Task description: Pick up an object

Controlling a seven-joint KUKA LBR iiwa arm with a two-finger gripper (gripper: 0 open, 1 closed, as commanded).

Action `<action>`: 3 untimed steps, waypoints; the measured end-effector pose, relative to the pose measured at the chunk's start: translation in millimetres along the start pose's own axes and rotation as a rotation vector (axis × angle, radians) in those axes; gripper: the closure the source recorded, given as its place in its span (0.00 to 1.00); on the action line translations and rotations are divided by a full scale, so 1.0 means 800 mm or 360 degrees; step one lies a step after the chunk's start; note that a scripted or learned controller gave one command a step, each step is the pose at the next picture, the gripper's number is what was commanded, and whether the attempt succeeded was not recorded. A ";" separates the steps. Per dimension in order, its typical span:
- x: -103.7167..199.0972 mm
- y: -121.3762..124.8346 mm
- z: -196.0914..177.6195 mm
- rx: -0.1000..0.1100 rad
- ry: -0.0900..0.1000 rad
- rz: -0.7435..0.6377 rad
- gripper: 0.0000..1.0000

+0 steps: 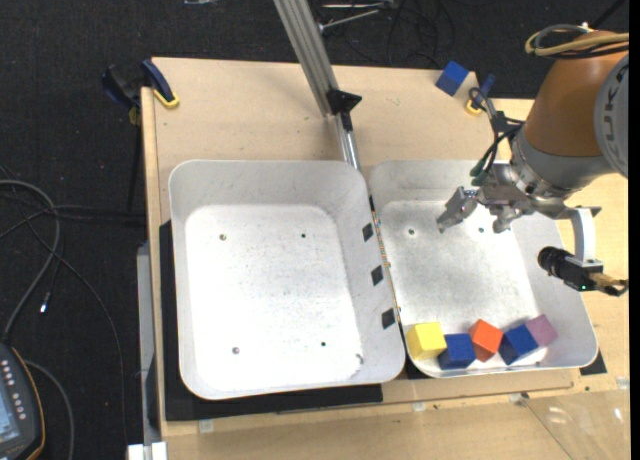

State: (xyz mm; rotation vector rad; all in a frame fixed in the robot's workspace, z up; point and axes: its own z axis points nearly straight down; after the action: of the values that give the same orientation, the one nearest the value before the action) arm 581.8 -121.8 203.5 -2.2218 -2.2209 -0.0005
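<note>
The end effector [478, 212] is seen spread apart with nothing in it, over the right bin's [455, 270] far end. The blocks, like the orange block [486, 337], are bunched along its near edge.

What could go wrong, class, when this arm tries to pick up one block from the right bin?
1. The yellow block, two blue blocks, orange block and purple block sit tightly clustered, so the hand may hit neighbours.
2. They lie against the right bin's near wall, which could block it.
</note>
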 end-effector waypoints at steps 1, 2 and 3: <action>-0.061 0.076 -0.009 -0.0011 -0.0007 0.0002 0.00; 0.006 0.060 0.076 0.0011 0.0005 -0.0011 0.00; 0.027 0.108 0.139 -0.0002 -0.0001 -0.0009 0.00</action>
State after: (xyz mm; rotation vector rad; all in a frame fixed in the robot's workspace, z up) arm 668.6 -100.4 92.4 -2.2164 -2.2285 -0.0011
